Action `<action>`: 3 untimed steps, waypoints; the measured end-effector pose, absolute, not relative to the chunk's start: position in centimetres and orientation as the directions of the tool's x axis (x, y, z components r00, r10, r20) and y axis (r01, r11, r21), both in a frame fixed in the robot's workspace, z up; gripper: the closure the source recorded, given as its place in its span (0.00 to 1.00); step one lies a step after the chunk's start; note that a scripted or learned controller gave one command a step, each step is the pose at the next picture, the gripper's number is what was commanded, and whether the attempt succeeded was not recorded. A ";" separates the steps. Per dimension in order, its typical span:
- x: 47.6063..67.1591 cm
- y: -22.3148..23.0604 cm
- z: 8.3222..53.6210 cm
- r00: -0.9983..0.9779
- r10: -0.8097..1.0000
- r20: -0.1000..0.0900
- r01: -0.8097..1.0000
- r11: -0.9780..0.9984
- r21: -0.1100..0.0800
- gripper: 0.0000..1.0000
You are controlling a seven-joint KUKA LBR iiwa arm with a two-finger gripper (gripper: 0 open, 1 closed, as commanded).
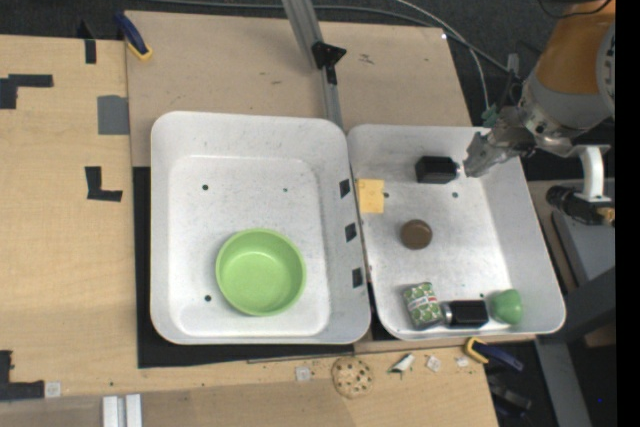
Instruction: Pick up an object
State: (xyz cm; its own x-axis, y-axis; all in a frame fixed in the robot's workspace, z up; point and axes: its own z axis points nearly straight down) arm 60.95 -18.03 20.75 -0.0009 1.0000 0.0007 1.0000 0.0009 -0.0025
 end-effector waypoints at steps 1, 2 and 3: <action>60.9 -18.0 20.8 -0.001 1.000 0.001 1.000 0.001 -0.002 0.00; 60.6 -17.5 16.1 -0.001 1.000 0.000 1.000 0.001 -0.007 0.00; 60.3 -18.1 11.2 0.000 1.000 0.000 1.000 0.000 -0.009 0.00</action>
